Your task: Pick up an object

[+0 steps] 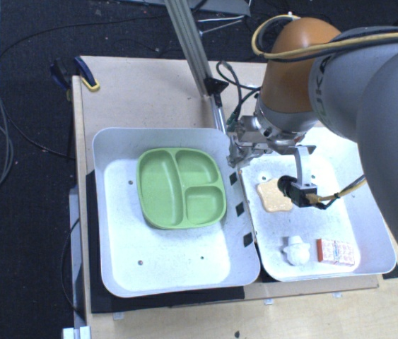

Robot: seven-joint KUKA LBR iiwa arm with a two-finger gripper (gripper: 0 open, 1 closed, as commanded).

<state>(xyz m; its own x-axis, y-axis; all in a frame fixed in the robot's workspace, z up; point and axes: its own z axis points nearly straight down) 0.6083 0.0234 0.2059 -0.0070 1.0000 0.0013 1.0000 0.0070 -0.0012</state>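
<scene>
Status: pick not done. Gripper sits low over the seam between the two bins, toward the counter's far edge. The wrist hides it, so I can't tell how open it is, and nothing is visibly in its grasp.

Candidates are all lying flat:
- tan toast-shaped piece, in the right bin, nearest to the gripper and just on its near side
- small white lump, toward the counter's near edge in the same bin
- red-and-white packet, just beside the lump on its right, apart from it
- green divided plate, alone in the left bin, compartments empty

My read: the toast piece is the likely target. Left to do: descend, close, lift.

Surface: pale wood counter, bare along the far edge, with a blue-and-yellow clamp at the far left corner. Room: dark floor with loose cables on the left, and an aluminium strut slanting down to the far edge.
</scene>
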